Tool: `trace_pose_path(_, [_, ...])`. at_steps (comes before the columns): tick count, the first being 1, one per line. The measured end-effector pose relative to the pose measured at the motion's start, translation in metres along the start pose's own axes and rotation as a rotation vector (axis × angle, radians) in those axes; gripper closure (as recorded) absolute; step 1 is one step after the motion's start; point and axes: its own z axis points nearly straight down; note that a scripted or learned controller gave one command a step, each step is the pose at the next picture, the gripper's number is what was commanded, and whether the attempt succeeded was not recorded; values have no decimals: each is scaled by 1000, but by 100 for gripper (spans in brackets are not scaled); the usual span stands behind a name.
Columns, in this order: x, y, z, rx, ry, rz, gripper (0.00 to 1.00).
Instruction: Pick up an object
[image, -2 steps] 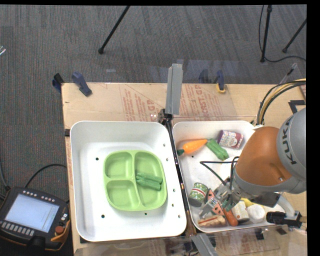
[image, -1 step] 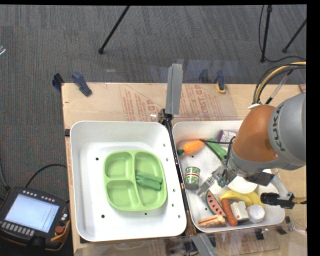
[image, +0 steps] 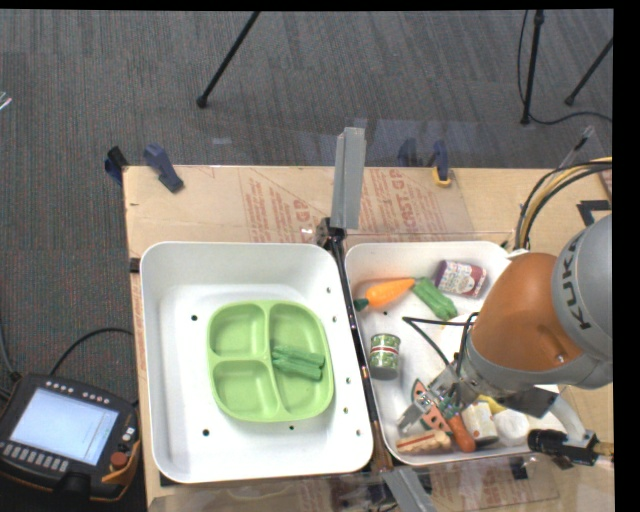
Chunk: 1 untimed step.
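The claw (image: 432, 408) hangs low in the right bin (image: 420, 250), fingers slightly spread, tips among the toys at its near edge; whether it grips anything cannot be told. Around it lie one can (image: 385, 354), one carrot (image: 385, 292), one green piece (image: 436, 299), one purple packet (image: 461, 277). The arm (image: 535, 320) bends in from the right. The left bin (image: 160, 300) holds one green tray (image: 235, 340).

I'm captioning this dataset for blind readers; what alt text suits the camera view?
A grey and orange robot arm lowers its gripper over a pile of toy food in the right white bin, which also holds a toy carrot and a small can. The left white bin holds a green divided plate.
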Motion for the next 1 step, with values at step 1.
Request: trace_pose_path(1, [0, 0, -7, 3, 4, -1, 100])
